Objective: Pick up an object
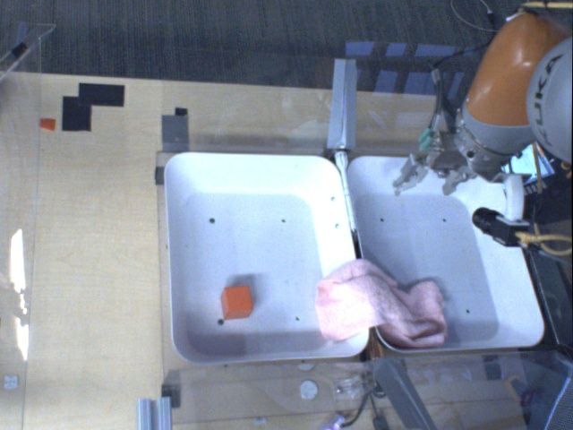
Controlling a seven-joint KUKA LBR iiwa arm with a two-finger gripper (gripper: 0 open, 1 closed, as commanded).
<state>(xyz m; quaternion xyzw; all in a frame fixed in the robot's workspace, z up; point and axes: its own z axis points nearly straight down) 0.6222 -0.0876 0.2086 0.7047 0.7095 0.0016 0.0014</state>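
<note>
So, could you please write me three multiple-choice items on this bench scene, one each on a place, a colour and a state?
1. Where does the pink cloth lie?
A. wholly in the left bin
B. across the divide between the two bins
C. on the bench outside the bins

2. What colour is the small block in the left bin?
A. orange
B. green
C. blue

3. Where is the claw in relation to the cloth?
A. closed around it
B. pressing down on it
C. apart from it, over the far end of the right bin

Answers:
1 B, since the cloth drapes over the near edges where both bins meet.
2 A, since the block is plainly orange.
3 C, since bare white bin floor lies between claw and cloth.
</note>
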